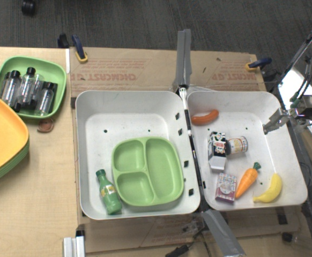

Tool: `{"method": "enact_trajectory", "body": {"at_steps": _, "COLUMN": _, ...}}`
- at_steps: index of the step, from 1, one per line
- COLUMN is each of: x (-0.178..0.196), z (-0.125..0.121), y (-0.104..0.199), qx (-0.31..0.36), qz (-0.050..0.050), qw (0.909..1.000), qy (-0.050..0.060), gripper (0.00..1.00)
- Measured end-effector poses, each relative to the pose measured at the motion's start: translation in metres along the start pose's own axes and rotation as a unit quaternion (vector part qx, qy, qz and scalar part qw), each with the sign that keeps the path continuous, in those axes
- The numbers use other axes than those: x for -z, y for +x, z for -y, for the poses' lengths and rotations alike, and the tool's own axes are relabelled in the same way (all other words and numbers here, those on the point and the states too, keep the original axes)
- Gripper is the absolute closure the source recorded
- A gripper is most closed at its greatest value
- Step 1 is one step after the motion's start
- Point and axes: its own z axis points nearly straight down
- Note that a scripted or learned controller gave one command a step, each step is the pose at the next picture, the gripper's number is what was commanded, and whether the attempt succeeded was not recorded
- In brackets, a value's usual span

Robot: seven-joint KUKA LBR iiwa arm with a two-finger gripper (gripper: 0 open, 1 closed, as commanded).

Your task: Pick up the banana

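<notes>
Camera view: banana point(269, 189) lying in right bin point(284, 143), near corner, just beside carrot point(246, 180). Nothing touching it. Gripper point(276, 120) over bin's right rim, well apart from banana. Jaws too small and blurry, can't tell if wide or narrow. Left bin point(91, 122) has green tray point(147, 171) plus green bottle point(108, 191).

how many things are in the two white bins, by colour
green: 2, bottle and divided tray
orange: 2, sausage and carrot
yellow: 1, banana
mixed print: 3, carton, can, box
total: 8
</notes>
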Motion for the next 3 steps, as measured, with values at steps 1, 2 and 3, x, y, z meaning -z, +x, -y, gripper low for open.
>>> {"method": "enact_trajectory", "body": {"at_steps": 1, "x": -0.112, "z": -0.027, "y": -0.059, "qx": -0.256, "qz": 0.0, "qw": 0.9668, "qy": 0.001, "gripper": 0.0}}
{"method": "enact_trajectory", "body": {"at_steps": 2, "x": -0.197, "z": -0.05, "y": -0.029, "qx": -0.232, "qz": 0.0, "qw": 0.9728, "qy": 0.0, "gripper": 0.0}}
{"method": "enact_trajectory", "body": {"at_steps": 3, "x": -0.189, "z": -0.049, "y": -0.03, "qx": -0.233, "qz": 0.0, "qw": 0.9726, "qy": 0.001, "gripper": 1.0}}
